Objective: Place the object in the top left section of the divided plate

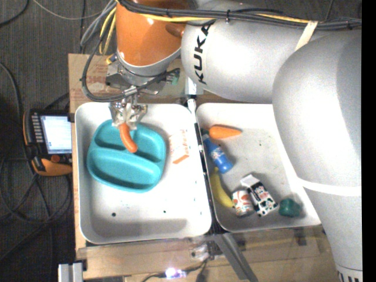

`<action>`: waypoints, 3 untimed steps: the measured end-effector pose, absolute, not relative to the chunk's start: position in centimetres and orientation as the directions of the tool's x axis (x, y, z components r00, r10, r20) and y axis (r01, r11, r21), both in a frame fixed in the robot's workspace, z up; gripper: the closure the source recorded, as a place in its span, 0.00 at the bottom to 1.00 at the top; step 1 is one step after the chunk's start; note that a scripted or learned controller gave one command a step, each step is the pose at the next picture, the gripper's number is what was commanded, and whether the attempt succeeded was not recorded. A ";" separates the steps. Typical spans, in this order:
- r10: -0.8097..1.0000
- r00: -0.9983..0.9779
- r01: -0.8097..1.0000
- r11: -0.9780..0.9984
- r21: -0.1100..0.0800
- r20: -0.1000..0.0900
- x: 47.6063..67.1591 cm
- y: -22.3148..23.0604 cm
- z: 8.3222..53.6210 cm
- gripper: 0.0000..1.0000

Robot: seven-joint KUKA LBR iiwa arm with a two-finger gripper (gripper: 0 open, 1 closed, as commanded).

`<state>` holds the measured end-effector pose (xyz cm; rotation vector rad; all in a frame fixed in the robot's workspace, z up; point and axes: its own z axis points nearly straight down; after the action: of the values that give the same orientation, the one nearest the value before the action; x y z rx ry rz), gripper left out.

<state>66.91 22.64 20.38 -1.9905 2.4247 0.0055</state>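
1. Gripper (128,117) sits upper left of center in my camera view, over the teal plate's (126,160) top edge, jaws narrow and clamped on the sausage (127,137).
2. I see the sausage hanging tilted over the plate's upper sections, in the left bin (141,216).
3. Right bin (264,151) holds a carrot (225,132), bottle (218,156), banana (221,194) and can (241,202).

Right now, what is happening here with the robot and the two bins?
The grey KUKA arm reaches over the left bin, and its gripper hangs above the teal divided plate. An orange sausage-like object hangs from between the fingers, its lower end over the plate's upper part. The right bin holds a carrot, a blue bottle, a banana, a can, a small carton and a green item.
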 end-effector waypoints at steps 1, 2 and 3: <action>-1.000 -0.002 -1.000 0.002 -0.001 -0.003 66.9 17.2 11.2 1.00; -0.991 0.131 -0.991 -0.131 0.000 -0.003 66.9 22.8 12.3 1.00; -0.968 0.249 -0.968 -0.249 -0.005 -0.005 57.1 19.9 12.6 1.00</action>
<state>57.07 19.92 12.59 -2.4771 1.9205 0.0018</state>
